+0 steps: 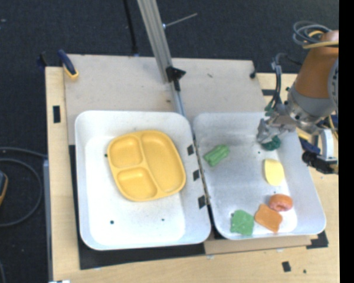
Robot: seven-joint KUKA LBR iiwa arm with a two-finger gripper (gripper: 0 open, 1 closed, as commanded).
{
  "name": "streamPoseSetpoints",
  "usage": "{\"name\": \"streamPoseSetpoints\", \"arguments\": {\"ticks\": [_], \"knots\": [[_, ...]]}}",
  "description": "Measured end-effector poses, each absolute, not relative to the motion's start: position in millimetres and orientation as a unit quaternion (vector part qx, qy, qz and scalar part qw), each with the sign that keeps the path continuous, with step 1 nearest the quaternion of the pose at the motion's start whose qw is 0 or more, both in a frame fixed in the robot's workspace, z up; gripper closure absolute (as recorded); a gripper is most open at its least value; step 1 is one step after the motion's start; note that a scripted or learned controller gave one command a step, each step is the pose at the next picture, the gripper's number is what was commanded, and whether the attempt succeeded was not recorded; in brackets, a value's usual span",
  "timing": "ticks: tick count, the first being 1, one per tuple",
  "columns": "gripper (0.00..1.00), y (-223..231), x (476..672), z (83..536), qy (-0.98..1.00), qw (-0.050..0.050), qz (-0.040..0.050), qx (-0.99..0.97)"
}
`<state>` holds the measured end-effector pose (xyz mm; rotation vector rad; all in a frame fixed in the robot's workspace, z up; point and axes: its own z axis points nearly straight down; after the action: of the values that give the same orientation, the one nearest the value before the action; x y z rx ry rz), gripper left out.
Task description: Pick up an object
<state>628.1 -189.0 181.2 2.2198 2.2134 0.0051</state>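
The gripper [269, 135] sits low over the right bin [233, 131], touching a small dark-green piece [272, 143]; whether it pinches it I cannot tell. Left of it lies one green block [216, 154], long axis tilted up-right. Below it are one pale yellow oval [274, 172], one red lump [280, 202], one orange chunk [268, 217] and one green square [242, 223]. Far left is one glossy yellow three-section plate [146, 164].

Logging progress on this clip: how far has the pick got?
Done: the gripper is low over the right bin, at a small dark green object. In hand: nothing visibly held. Left: grasping and lifting; the yellow piece and others lie untouched.
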Motion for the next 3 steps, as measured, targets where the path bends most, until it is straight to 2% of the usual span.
{"name": "streamPoseSetpoints", "arguments": {"ticks": [2, 3], "knots": [[1.00, -184.8, 623.5, 275.3, 0.708, 0.003, 0.0015, 0.706], [1.00, -129.8, 625.3, 276.6, 0.710, 0.000, 0.0009, 0.705]]}}
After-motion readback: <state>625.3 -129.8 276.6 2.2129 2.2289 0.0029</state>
